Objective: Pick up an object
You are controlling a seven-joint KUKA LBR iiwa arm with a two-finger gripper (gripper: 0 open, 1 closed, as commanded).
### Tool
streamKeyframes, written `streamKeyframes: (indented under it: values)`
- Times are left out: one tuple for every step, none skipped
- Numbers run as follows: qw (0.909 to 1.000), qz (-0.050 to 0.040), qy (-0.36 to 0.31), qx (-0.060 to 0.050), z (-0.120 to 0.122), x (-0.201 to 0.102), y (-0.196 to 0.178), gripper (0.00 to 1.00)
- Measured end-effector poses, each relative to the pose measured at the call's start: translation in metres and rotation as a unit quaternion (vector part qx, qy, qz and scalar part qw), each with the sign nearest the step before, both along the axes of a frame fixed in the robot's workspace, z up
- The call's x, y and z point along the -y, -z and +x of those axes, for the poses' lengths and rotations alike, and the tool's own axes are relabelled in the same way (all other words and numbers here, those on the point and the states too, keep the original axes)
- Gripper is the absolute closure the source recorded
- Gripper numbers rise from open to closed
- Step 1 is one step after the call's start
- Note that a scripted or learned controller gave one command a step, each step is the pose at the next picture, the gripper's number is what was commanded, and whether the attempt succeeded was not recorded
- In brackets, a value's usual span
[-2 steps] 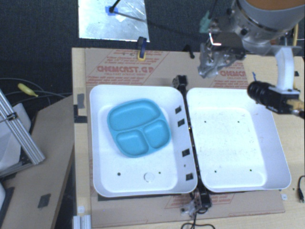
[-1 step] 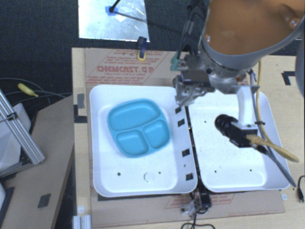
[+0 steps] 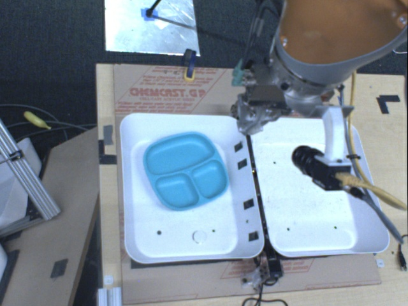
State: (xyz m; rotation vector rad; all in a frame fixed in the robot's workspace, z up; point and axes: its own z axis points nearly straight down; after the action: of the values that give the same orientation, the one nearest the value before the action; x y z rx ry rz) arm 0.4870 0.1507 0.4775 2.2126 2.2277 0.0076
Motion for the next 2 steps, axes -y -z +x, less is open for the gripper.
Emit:
streamKeyframes:
  values:
    - [1.0000,0.0005,-0.002,0.001,0.000,0.000,-0.011,1.00]
    - [1.0000,-0.0026,0.005,-0.007,-0.001,0.024,0.093,1.00]
